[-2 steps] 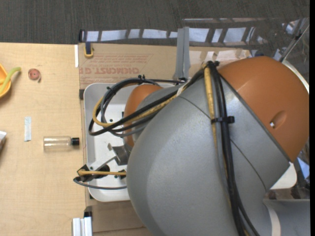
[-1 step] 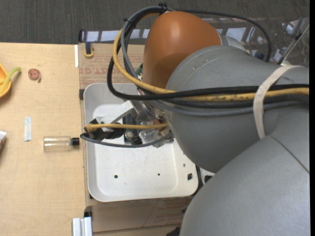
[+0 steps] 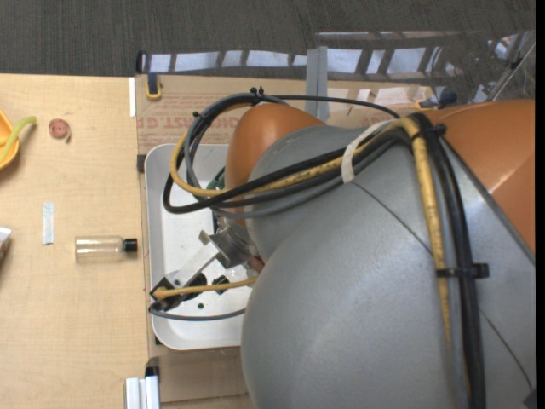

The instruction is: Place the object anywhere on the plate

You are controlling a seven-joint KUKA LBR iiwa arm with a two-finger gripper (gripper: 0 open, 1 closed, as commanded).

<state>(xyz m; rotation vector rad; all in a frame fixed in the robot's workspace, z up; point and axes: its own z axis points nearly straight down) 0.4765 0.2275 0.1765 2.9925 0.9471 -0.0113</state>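
My grey and orange arm [image 3: 375,254] reaches in from the right and covers most of the white bin [image 3: 158,228], of which the left wall and a strip of floor show. My gripper [image 3: 223,247] hangs low over the bin's floor, mostly hidden under the wrist and its looped cables. A small green bit [image 3: 219,178] peeks out beside the orange band, and a red speck [image 3: 256,264] shows under the wrist; I cannot tell what either is. Whatever lies under the arm is hidden.
On the wooden bench left of the bin lie a clear bottle with a black cap [image 3: 104,246], a pale strip [image 3: 48,223], a small pink disc [image 3: 58,129] and a yellow-orange thing [image 3: 8,139] at the left edge. Cardboard [image 3: 183,113] lines the bin's far side.
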